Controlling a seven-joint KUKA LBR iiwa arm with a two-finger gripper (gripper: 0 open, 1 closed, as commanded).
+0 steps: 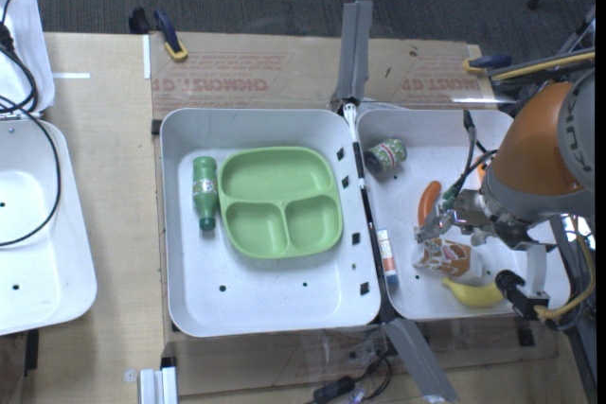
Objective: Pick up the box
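Observation:
The box [449,258], small with an orange and white print, lies in the right bin [409,298] near its front. My gripper [437,226] hangs just above the box's far edge, reaching in from the right under the grey arm with the orange band [535,147]. The gripper's body hides part of the box's top. From this view the box looks to be resting on the bin floor.
Around the box lie a yellow banana [473,294] at the front, an orange carrot-like piece [430,200] behind, a green can [386,154] at the back, and a white tube [386,256] along the left wall. The left bin [180,279] holds a green divided plate [280,202] and a green bottle [204,192].

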